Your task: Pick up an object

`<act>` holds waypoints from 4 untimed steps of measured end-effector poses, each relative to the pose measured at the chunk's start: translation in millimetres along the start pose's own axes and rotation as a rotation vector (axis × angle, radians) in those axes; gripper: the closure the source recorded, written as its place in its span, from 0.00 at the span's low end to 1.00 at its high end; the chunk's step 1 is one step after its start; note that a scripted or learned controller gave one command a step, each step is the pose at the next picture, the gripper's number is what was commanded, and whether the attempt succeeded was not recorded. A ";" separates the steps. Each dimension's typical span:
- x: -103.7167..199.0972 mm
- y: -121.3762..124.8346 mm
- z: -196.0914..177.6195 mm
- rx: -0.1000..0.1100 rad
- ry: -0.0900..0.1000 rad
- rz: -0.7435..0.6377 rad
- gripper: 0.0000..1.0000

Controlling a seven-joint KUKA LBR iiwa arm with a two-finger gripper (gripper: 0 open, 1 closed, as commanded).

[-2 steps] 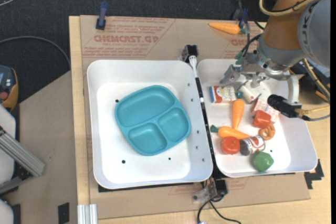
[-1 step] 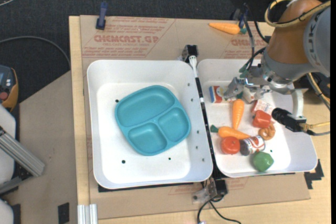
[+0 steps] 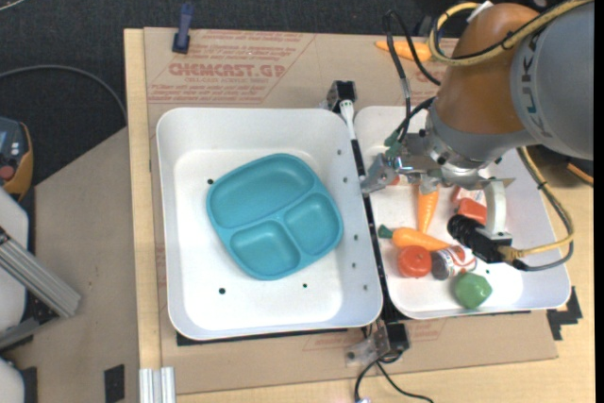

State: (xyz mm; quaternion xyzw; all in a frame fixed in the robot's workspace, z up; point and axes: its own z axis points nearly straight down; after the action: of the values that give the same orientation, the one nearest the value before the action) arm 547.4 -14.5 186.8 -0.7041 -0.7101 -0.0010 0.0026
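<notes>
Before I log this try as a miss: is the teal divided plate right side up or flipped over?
Right side up. The teal divided plate lies flat in the left bin, its three compartments facing the camera as hollows with raised rims between them.

You get even, fairly bright overhead light here, with no hard glare. The left white bin (image 3: pixel 189 203) reads clean but a touch washed out, and the teal divided plate (image 3: pixel 274 215) throws only a faint, soft shadow onto it. The arm (image 3: pixel 491 80) shows a mild sheen on its orange band and darkens the right bin (image 3: pixel 538 288) beneath it. The dark floor (image 3: pixel 75 33) loses detail. Overall sharpness is modest, with small items looking slightly soft and grainy.
</notes>
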 end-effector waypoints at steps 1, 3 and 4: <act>40.9 38.9 -87.8 -0.015 -0.004 0.002 0.00; 91.4 4.8 -96.8 0.002 -0.003 0.002 0.00; 88.1 5.8 -108.5 -0.002 -0.004 0.006 1.00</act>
State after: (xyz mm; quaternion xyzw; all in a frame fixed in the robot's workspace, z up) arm 552.7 73.1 295.7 -0.7063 -0.7079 -0.0003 0.0002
